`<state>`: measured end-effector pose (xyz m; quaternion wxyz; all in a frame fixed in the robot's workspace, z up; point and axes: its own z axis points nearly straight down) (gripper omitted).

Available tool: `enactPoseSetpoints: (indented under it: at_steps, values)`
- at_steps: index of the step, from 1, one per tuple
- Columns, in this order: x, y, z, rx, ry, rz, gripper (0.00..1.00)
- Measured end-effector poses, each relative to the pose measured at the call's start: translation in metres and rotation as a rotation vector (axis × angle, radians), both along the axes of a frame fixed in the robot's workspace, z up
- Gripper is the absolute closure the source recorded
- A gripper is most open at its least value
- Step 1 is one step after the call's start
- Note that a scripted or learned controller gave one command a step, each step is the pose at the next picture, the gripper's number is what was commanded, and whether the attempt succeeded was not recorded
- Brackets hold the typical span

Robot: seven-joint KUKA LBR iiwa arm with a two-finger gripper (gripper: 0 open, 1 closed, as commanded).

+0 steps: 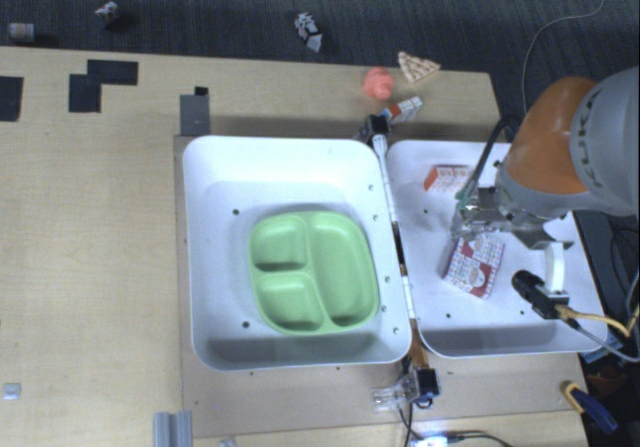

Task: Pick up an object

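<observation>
Red-and-white flat packet (474,266) lies in our right white bin (440,330), tool (470,225) poised at its top edge for grasping; whether its grip is open, we cannot tell.

From my feed the arm (590,150) runs off the right edge, and its wrist covers the gripper (478,225), so I can't make out the fingers or whether they touch the red-and-white packet (474,266). The small bits on the dark floor (309,31) are too tiny and blurred for me to name
</observation>
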<state>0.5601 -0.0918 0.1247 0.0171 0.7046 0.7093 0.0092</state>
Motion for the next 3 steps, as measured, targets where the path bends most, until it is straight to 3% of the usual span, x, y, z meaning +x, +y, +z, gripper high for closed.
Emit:
enactPoseSetpoints:
  at_steps: [1,2,3]
  values:
    - [0.000,0.000,0.000,0.000,0.000,0.000,0.00]
    - [-0.036,0.007,-0.037,0.009,0.027,-0.005,0.00]
    - [-0.034,0.007,-0.026,0.009,0.022,-0.003,1.00]
